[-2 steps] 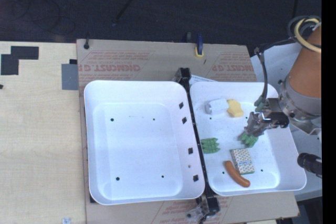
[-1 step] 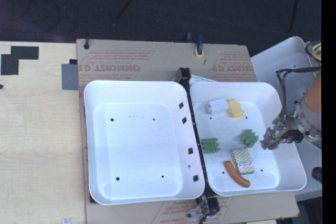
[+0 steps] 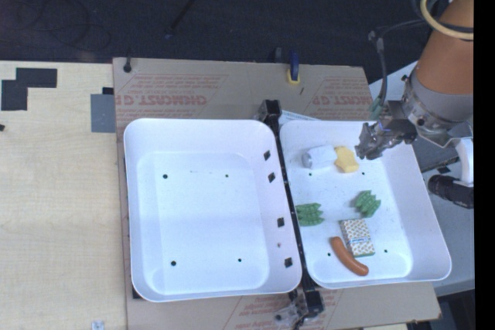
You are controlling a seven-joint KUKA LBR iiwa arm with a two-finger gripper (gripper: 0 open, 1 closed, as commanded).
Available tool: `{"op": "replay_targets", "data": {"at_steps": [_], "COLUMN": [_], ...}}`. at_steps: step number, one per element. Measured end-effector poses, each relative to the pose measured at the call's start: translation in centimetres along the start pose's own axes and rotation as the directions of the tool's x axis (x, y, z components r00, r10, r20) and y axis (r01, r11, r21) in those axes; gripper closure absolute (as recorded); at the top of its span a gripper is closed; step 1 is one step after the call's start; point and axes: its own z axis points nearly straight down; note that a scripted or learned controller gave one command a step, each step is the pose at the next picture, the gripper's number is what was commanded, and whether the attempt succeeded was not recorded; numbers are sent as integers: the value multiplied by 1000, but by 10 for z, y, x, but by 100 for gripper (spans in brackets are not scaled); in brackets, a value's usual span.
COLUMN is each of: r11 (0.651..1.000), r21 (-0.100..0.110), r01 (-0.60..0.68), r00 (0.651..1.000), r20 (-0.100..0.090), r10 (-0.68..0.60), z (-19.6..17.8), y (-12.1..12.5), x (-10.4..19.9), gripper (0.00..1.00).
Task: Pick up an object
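Yellow block (image 3: 346, 159), small and rounded, lies beside a white cylinder (image 3: 316, 158) in the right bin (image 3: 433, 243); we cannot tell how the gripper (image 3: 370, 146) is set.

The grey arm with the orange band (image 3: 452, 50) reaches in from the right, its dark two-finger gripper (image 3: 373, 143) pointing down-left.

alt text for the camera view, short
The gripper hangs over the right bin, beside a yellow block and a white cylinder. Nearer the front lie two green pieces, a patterned box and an orange sausage.
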Motion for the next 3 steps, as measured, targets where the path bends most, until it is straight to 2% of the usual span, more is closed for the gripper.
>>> {"op": "replay_targets", "data": {"at_steps": [1, 2, 3], "r11": [1000, 1000, 1000], "r21": [20, 0, 18], "r01": [-17, 1, -14], "r00": [1000, 1000, 1000], "r20": [-1, -2, 0], "r10": [17, -1, 14], "z": [52, -45, 23], "y": [-88, -80, -84], "x": [-59, 28, -22], "gripper": [100, 100, 100]}}
